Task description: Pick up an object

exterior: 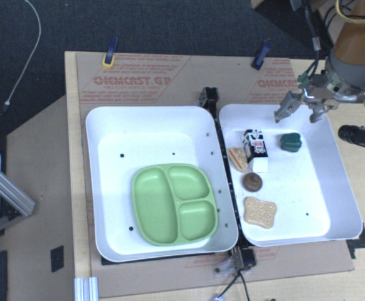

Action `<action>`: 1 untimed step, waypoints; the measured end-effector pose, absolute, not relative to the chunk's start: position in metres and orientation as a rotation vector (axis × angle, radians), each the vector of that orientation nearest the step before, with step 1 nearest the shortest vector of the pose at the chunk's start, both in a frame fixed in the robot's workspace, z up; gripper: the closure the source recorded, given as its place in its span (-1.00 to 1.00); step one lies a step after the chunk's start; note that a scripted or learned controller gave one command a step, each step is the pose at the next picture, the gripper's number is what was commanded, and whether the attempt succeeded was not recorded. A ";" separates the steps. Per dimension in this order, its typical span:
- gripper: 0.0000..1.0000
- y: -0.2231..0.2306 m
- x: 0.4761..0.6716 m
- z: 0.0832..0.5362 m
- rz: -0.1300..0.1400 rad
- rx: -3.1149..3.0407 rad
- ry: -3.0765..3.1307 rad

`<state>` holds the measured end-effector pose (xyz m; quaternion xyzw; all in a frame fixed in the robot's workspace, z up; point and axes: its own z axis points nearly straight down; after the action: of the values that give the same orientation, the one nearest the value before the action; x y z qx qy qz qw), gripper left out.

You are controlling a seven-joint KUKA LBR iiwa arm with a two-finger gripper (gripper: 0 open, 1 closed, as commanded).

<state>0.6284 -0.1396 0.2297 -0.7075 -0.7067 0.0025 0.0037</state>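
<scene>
My claw (302, 110) hangs spread and empty over the right bin's (333, 187) far edge, the dark green object (290, 142) lying just below it, toward me.

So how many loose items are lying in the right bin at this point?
5, none visibly hidden: dark green object nearest the gripper, black-and-white carton, striped piece by the left wall, brown round piece, and toast-like slice nearest the front.

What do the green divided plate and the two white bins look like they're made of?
Green plate: likely moulded plastic, matte, in one even colour with soft rounded dividers. White bins: probably thin formed plastic, smooth and slightly glossy, with rounded corners and thin rims.
</scene>
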 end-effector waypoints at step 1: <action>-1.00 -0.139 0.630 0.234 0.001 -2.220 -2.221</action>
<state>0.6301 -0.1395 0.2338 -0.7070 -0.7072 0.0002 0.0005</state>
